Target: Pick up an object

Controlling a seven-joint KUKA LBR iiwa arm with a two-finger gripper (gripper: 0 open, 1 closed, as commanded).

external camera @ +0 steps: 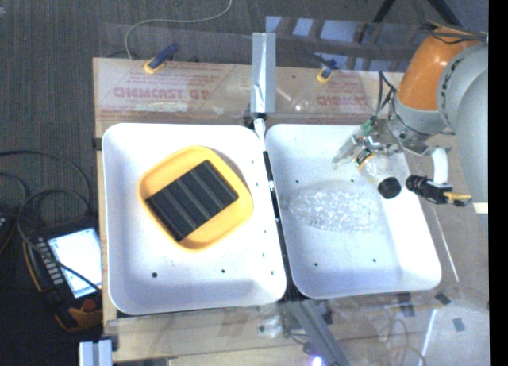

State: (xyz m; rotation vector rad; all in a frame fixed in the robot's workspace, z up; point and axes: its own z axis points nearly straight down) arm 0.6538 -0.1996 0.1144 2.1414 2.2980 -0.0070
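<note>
A yellow rounded block with a black ribbed top (196,197) lies in the left bin (127,277), turned at a slant near its middle. A clear crinkled plastic piece (332,208) lies in the right bin (413,273), left of centre. My gripper (359,155) hangs over the far right part of the right bin, up and to the right of the clear piece and apart from it. I see nothing held in it. The grey arm with its orange band (429,78) comes in from the upper right.
The two bins meet at a ridge (271,198) in the middle. A metal upright (262,78) stands behind that ridge. Two clamps (161,57) (324,71) grip the back board. A tablet and cables (67,260) lie on the floor at left.
</note>
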